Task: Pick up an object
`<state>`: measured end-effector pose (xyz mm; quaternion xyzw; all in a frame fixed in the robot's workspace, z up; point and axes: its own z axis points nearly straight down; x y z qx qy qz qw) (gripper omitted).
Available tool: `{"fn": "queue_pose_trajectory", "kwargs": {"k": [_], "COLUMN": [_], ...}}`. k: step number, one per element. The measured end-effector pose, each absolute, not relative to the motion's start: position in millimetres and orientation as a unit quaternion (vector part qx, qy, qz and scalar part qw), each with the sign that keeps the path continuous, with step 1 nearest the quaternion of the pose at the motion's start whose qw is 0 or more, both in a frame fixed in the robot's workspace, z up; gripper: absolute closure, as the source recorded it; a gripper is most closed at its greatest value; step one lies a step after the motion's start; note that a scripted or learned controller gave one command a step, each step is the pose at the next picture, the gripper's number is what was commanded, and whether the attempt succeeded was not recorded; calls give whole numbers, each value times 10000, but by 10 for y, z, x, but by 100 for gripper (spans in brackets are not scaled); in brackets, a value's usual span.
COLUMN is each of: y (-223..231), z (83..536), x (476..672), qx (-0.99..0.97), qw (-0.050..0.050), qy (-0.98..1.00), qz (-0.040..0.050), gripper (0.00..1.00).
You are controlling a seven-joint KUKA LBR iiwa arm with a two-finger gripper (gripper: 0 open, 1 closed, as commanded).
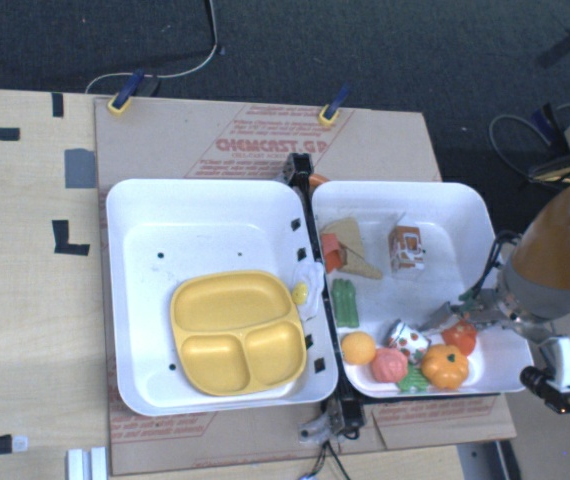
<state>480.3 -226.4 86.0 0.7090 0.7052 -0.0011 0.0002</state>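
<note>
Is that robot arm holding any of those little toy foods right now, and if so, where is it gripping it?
It cannot be told. The gripper sits low in the right bin, just by the red tomato, but no item is clearly visible between its fingers.

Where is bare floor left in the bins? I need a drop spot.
Left bin: bare strip behind and left of the yellow tray. Right bin: bare back-right corner beyond the small carton. Crowded along its front wall, around the orange and pumpkin.

I see the gripper (443, 320) low in the right bin (435, 196), near its front right corner, beside a red tomato (461, 338). Yellow tray (237, 330) sits in left bin (165, 200).
</note>
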Motion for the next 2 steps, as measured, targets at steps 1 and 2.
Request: {"fn": "queue_pose_trajectory", "kwargs": {"k": [1, 2], "y": [-1708, -1534], "z": [860, 853], "x": [5590, 6151], "qx": [7044, 7056], "qw": [29, 17], "qy": [7098, 7086], "qz": [12, 3], "gripper": [0, 0]}}
